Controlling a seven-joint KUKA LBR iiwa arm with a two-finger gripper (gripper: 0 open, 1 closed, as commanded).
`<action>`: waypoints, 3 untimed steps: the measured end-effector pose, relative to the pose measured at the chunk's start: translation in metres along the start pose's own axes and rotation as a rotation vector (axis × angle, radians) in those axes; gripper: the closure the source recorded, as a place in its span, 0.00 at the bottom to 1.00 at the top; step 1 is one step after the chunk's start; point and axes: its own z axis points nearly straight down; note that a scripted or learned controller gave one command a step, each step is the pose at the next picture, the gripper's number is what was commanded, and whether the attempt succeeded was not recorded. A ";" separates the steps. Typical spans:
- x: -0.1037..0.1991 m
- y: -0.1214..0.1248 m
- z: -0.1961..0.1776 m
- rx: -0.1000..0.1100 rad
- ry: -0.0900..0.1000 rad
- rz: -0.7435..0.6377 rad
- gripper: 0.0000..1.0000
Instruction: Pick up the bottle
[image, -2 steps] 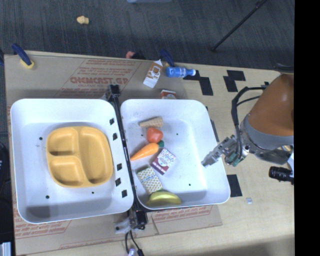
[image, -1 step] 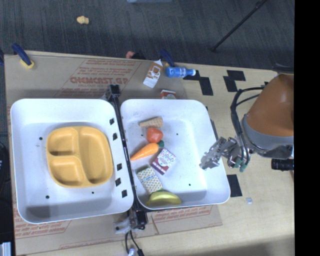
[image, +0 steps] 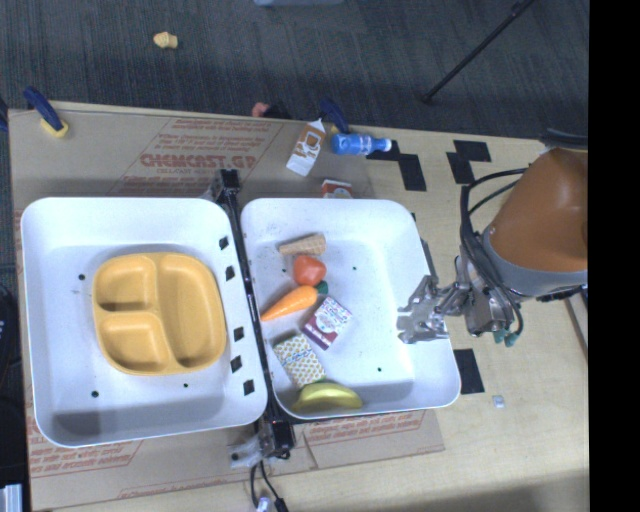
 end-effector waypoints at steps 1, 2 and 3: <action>0.007 -0.001 -0.024 0.003 -0.006 -0.383 1.00; -0.013 0.002 -0.044 0.003 -0.005 -0.702 1.00; -0.001 0.000 -0.035 0.002 -0.003 -0.711 1.00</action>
